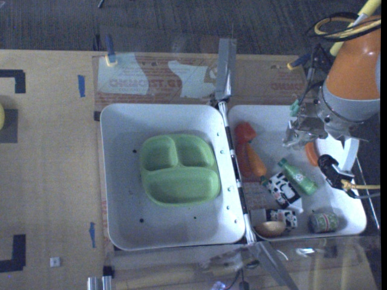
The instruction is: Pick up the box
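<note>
We see the box (283, 189), black-and-white cow-patterned, lying flat and skewed in the right bin (357, 222), near its centre toward the front edge, touching a green bottle (297, 176).

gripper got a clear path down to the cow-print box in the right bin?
Probably yes. The cow-print box lies with its top face uncovered, and the gripper hangs above the right bin. But the green bottle sits tight against the box, so fingers may bump it.
</note>
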Controlling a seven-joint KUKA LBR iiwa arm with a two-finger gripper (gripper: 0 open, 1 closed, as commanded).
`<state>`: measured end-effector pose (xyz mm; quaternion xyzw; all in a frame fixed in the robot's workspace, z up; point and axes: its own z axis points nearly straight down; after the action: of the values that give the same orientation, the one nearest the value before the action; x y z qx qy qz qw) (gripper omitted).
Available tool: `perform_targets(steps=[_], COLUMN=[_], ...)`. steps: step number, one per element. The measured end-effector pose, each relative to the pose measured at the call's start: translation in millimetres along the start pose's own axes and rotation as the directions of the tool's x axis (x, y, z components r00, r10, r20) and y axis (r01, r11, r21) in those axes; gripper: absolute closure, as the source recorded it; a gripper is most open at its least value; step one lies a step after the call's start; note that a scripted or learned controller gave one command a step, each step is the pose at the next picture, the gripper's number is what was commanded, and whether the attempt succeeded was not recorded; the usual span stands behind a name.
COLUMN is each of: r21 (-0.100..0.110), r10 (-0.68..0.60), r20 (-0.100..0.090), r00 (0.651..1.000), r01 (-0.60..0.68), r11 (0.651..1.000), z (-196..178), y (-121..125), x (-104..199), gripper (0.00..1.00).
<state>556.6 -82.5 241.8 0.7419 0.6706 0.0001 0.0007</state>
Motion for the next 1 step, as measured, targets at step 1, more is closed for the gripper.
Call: perform_targets(steps=[1], r21=[0.0], r10=[0.0], r20=[0.0], r00=[1.0], r01=[0.0], r11=[1.0], z=[0.1], y=[-0.1], x=[0.1], gripper=[0.0])
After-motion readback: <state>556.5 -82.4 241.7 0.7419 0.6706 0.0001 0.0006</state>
